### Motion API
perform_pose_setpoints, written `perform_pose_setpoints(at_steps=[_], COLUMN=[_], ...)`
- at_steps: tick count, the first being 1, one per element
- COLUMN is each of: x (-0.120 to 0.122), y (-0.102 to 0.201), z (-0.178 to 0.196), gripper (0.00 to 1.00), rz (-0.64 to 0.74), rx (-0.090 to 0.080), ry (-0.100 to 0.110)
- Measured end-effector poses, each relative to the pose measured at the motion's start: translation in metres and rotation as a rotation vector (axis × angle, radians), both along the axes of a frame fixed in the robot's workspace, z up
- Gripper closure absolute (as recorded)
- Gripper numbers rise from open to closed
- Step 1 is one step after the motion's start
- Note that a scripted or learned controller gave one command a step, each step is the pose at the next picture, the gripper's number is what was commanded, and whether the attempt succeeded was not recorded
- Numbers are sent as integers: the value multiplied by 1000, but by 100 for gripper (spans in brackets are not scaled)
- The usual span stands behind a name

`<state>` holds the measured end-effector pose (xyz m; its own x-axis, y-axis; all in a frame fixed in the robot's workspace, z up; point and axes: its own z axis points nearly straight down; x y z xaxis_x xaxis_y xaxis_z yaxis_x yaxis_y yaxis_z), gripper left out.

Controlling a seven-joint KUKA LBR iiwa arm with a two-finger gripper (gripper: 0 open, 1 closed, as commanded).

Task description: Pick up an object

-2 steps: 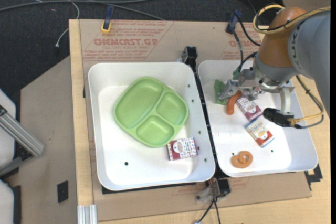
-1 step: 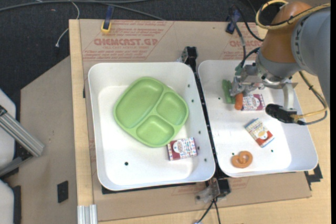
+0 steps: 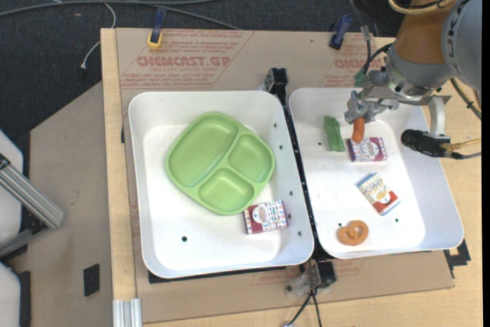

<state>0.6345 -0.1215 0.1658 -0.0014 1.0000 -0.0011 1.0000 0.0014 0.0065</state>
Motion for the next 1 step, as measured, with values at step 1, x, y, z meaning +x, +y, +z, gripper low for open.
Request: perform_pose_setpoints(at_steps=[1], x=[1], y=[0], z=[43], gripper=[100], rz=[0], rx=[0], ry=[1])
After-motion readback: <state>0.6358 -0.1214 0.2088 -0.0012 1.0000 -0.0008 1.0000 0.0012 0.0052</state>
